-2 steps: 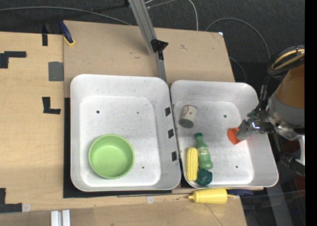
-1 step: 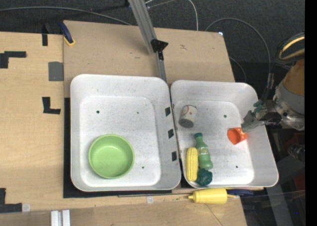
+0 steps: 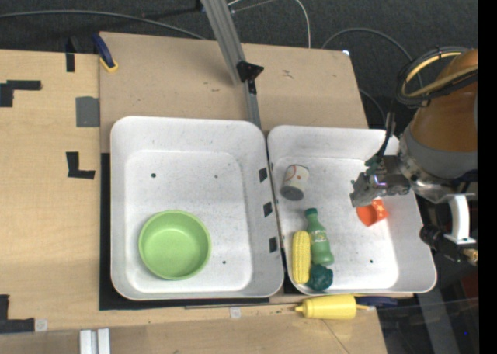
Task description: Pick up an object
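At the right of the frame the claw [image 3: 371,189] hangs low in the right bin [image 3: 342,143], partly covering an orange object [image 3: 374,213]; whether it pinches anything cannot be told. A cup [image 3: 294,182], green bottle [image 3: 317,237] and corn cob [image 3: 300,256] lie toward the bin's left side.

Green bowl [image 3: 175,244] – yellow corn [image 3: 300,256] – green bottle [image 3: 318,241] – orange block [image 3: 373,212] – 2 white bins [image 3: 186,131].
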Controlling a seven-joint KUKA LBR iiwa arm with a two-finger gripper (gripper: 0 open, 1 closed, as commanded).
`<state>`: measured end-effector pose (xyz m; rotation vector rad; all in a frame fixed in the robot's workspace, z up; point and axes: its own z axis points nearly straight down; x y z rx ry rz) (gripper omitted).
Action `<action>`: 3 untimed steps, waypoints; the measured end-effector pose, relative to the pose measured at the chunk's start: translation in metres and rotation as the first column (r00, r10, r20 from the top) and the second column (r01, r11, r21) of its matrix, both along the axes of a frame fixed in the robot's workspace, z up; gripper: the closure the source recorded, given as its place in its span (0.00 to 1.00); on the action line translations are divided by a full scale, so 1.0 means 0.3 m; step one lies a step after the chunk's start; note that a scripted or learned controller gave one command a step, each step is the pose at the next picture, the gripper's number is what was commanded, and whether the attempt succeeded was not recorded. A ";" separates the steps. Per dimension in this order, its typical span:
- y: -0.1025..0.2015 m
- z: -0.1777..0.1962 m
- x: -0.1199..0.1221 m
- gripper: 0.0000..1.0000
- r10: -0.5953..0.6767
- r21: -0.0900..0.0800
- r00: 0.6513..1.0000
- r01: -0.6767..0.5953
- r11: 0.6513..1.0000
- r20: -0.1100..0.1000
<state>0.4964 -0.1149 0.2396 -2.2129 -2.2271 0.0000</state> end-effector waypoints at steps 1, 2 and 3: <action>0.177 -0.020 0.016 1.00 0.000 0.000 1.000 0.000 1.000 -0.002; 0.351 0.007 0.064 1.00 0.001 0.000 1.000 -0.001 1.000 0.000; 0.542 0.017 0.110 1.00 0.002 0.000 1.000 -0.002 1.000 0.000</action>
